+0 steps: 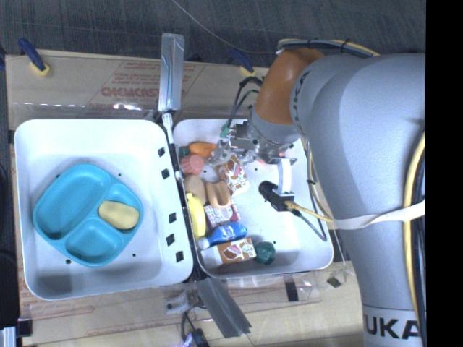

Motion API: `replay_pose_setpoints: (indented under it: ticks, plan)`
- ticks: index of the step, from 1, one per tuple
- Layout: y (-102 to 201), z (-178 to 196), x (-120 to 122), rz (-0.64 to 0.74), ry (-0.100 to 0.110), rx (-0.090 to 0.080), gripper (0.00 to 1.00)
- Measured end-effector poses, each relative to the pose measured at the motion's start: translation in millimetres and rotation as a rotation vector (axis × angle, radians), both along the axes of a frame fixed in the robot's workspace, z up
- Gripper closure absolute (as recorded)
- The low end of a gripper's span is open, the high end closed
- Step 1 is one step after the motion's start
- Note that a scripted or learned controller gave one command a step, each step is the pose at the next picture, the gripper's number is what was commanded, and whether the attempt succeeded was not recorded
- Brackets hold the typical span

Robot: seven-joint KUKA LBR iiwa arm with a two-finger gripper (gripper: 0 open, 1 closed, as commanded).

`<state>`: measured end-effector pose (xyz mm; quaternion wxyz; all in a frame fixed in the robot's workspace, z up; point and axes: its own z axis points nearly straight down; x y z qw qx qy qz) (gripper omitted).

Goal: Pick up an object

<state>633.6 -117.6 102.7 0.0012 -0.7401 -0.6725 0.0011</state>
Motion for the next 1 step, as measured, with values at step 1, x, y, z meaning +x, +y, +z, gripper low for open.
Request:
replay_pose_setpoints:
  ticks: [1]
  plan:
    - [41.9, 93.4, -41.5, 0.044, -0.009, 0.001, 1.00]
